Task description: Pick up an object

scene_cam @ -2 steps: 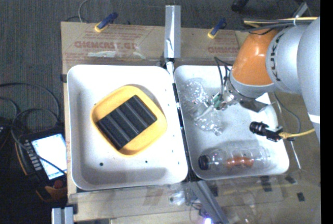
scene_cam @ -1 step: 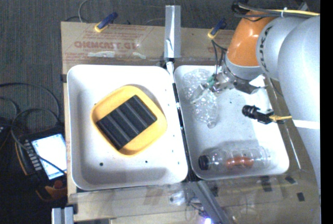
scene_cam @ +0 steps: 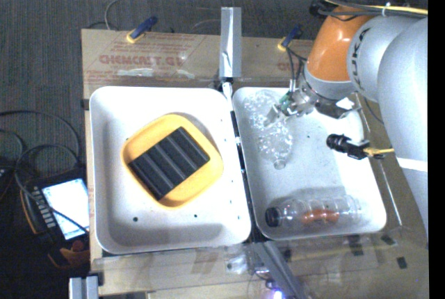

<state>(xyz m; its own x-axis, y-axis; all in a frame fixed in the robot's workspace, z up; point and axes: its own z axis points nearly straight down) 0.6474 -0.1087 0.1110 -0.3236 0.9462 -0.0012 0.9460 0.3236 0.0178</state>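
1. Gripper: hangs low over the far end of the right bin, under the orange wrist band. Jaw state: can't tell; the tips merge w/ clear clutter beneath, so no grasp can be claimed.
2. Crumpled clear plastic: directly below and just beside the jaws, spreading toward the bin's near side. Probable pick target, judging by the arm's position; contact vs. hovering not resolvable.
3. Clear plastic bottle: lying on its side against the near wall of the right bin, well apart from the jaws; orange contents visible inside. It likely rolled to rest there.
4. Yellow tray w/ black ribbed insert: in the left bin, across the divider from the jaws, lying flat, turned diagonally. Well outside the current reach line.
5. Small black fitting: on the arm side of the jaws, appears to belong to the arm's cabling, not a pick item.
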